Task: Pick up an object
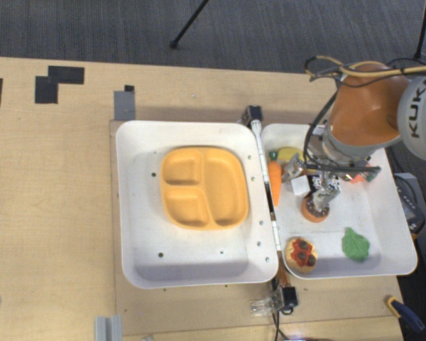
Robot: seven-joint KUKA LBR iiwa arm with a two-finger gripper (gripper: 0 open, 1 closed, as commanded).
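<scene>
My gripper (319, 196) hangs low over the right bin (390, 261), below the orange wrist band. Its tip is right at a small round brown object (314, 214) on the bin floor; whether it touches is unclear. An orange carrot (275, 181) lies along the bin's left wall. A yellow-green item (287, 153) sits at the back left, partly hidden by the wrist. Toward the front right lies a green leafy piece (355, 244). A round pizza-like toy (302, 253) rests at the front left. A small red piece (358, 178) pokes out to the right of the wrist.
The left bin (145, 261) holds a yellow divided plate (202, 187). A dark divider (264, 169) runs between the two bins. Cables loop above the arm at the back right, and a small clip (277, 302) sits in front of the bins.
</scene>
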